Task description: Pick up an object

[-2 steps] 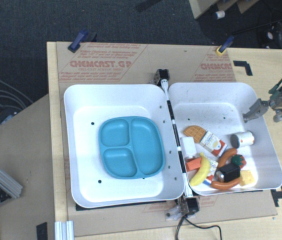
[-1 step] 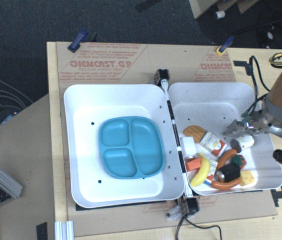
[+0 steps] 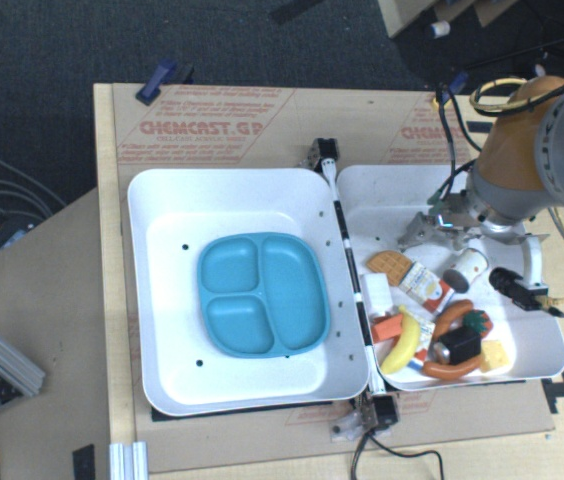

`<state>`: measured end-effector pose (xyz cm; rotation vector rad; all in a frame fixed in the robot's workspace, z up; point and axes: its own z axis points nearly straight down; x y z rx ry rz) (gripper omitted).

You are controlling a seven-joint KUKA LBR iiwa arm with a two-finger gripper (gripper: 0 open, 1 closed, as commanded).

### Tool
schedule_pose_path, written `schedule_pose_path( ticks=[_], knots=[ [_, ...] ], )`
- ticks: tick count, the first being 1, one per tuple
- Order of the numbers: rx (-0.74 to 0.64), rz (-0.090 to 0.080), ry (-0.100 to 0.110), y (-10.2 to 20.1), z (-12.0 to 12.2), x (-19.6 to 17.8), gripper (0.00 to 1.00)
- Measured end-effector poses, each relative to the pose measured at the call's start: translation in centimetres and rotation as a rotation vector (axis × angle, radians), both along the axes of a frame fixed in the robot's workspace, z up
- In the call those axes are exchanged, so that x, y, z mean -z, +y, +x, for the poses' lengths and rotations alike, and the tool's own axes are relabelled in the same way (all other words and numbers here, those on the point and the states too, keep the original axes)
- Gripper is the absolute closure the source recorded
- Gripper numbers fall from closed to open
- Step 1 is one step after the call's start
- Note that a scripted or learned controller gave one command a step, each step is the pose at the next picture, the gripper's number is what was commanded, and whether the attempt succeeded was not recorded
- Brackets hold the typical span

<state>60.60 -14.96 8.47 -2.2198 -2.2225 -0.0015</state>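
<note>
The right bin (image 3: 402,190) holds a heap of toy food in its near half: a brown waffle (image 3: 390,264), a white and red packet (image 3: 423,284), a white cylinder (image 3: 465,266), a yellow banana (image 3: 402,343), an orange-red sausage (image 3: 452,315), a black piece (image 3: 457,348) and a yellow cheese wedge (image 3: 497,356). My gripper (image 3: 432,225) hangs low over the bin's far middle, just beyond the waffle and the cylinder. Nothing shows in its grasp.
A blue divided plate (image 3: 262,293) lies in the middle of the left bin (image 3: 162,218). The ridge between the bins (image 3: 347,258) runs just left of the heap. Cables (image 3: 452,118) trail behind the arm's orange band (image 3: 517,138).
</note>
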Motion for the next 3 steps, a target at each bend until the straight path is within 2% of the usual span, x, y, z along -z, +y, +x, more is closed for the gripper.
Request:
schedule_pose_path(
  ticks=[1, 2, 3],
  knots=[
    [0.0, -0.001, -0.001, 4.5, 5.7, -0.1, 0.0],
    [0.002, 0.0, 0.003, 5.0, -0.3, 0.0, 0.0],
    [0.002, 0.0, 0.002, 5.0, -0.2, -1.0, 1.0]
  ],
)
